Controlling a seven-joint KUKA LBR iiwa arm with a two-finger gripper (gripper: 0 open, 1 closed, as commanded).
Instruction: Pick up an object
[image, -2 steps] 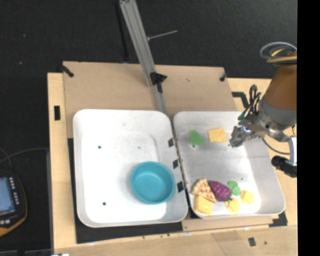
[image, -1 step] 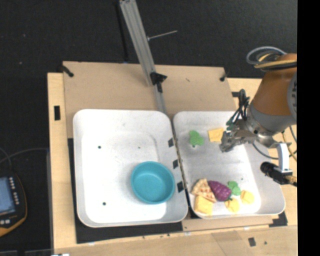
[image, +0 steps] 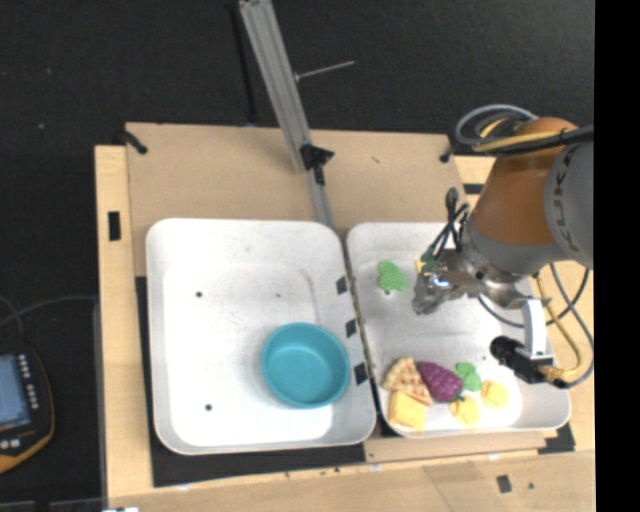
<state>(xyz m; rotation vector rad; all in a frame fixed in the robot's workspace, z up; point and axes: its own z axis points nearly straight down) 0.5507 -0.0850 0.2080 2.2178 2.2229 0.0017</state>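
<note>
Gripper (image: 432, 296) hovers right of centre beside the green piece (image: 393, 278), likely lining up a pick; finger state unclear

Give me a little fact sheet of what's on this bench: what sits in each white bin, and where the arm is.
left bin: one blue bowl, upright, near its right wall
right bin: a small green piece near the top left; a cluster at the bottom edge
cluster: waffle-like piece, purple piece, yellow pieces, another green piece
arm: gripper over the right bin, just right of the small green piece
held: nothing visible
</note>
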